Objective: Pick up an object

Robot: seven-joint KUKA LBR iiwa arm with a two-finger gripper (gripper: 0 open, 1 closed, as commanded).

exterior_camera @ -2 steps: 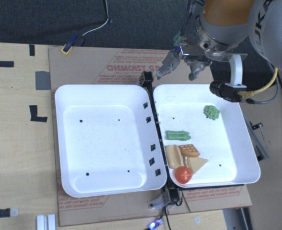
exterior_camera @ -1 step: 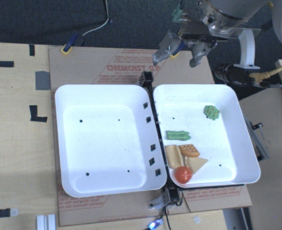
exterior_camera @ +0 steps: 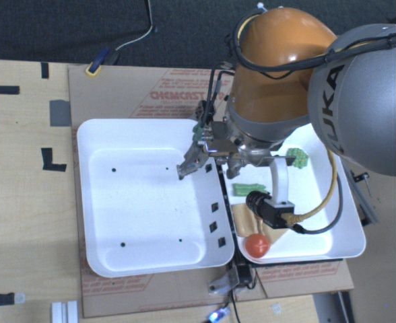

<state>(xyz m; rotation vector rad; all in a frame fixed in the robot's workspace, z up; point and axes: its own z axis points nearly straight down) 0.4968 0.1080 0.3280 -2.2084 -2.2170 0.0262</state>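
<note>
— How is the arm (exterior_camera: 333, 79) posed?

— It comes in from the right, and its big orange band (exterior_camera: 282, 36) and grey wrist hang over the inner edge of the right bin (exterior_camera: 346, 241). The gripper (exterior_camera: 208, 161) points down and to the left, over the ridge where the two bins meet. One dark finger (exterior_camera: 192, 163) slants out over the left bin (exterior_camera: 97, 200); the other sits just right of it, above the dividing wall.

— Is it holding anything?

— The fingers stand spread apart, and nothing shows between them.

— Where are the objects, then?

— All on the arm's side of the gripper, in the right bin. A red ball (exterior_camera: 256, 245) lies below the gripper, near the bin's front corner, touching a tan flat piece (exterior_camera: 242, 219). A green strip (exterior_camera: 250, 189) sits just below and right of the fingers. A small green block (exterior_camera: 297, 157) lies further right, beside the wrist. A black fitting with a cable (exterior_camera: 272, 210) hangs over the tan piece.

— And the surroundings?

— Both bins rest on a sheet of brown cardboard (exterior_camera: 151, 89) with red print, laid on a pale bench (exterior_camera: 23, 200) with black marks. Dark cloth (exterior_camera: 63, 15) lies behind, with a thin white wire (exterior_camera: 141, 25) trailing across it.
</note>
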